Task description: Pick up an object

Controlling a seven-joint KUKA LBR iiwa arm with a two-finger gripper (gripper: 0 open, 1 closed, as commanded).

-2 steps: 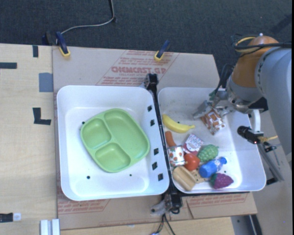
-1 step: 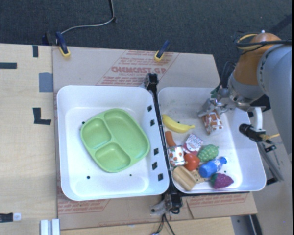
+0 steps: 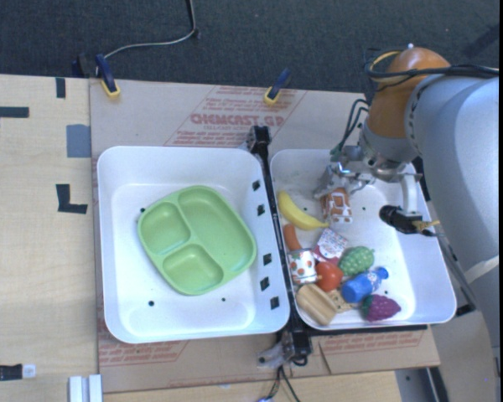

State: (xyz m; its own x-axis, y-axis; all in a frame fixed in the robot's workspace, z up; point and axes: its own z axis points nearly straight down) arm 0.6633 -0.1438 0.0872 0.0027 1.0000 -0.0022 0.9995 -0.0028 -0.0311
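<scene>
White plastic walls frame the right bin (image 3: pixel 419 304), where the toys crowd the left and lower parts: a yellow banana (image 3: pixel 300 213) lies toward nine o'clock of the bin's middle, a small red-and-white carton (image 3: pixel 339 205) stands just beside it at its three o'clock, and below them sit a red-and-white packet (image 3: pixel 331 243), a green bumpy fruit (image 3: pixel 356 260), a blue piece (image 3: pixel 360 286), a purple grape bunch (image 3: pixel 381 307) and a tan bread slice (image 3: pixel 317 303). The gripper (image 3: pixel 345 178) hangs low at the bin's twelve o'clock end, directly above and close to the carton; whether it touches the carton, and how wide its pincer stands, cannot be told from this slant, and nothing is seen held in it. The step in hand looks like the reach or descent onto a target, most likely the carton. The next move calls for a straight drop with the banana kept clear, then a close and a lift. The left bin (image 3: pixel 117 249) bears a green divided plate (image 3: pixel 197 238).
</scene>
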